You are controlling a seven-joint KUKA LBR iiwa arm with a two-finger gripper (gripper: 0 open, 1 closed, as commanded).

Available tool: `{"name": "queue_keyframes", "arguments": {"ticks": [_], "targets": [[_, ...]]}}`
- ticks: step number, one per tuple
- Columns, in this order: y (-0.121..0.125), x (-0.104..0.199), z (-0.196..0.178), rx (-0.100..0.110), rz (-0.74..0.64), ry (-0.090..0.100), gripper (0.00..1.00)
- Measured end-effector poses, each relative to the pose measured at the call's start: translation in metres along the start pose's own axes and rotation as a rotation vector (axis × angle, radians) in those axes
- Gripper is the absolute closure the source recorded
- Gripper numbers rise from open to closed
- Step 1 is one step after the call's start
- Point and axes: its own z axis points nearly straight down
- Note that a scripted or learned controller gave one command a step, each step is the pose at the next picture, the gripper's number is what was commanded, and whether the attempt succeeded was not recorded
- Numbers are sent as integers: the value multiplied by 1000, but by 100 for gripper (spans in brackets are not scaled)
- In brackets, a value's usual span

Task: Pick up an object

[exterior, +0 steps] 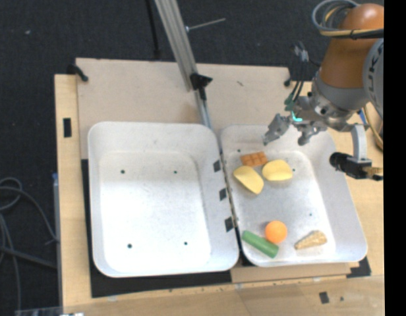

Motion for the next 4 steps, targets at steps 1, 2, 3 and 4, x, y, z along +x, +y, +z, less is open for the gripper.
{"name": "queue_keyframes", "arguments": {"ticks": [1,2,3,4], "targets": [[7,-8,54,5,4,-2,0],[14,-15,103,5,7,-2,0],[15,-17,148,-2,7,-5,0],[18,-19,132,-11,10,-5,100]]}}
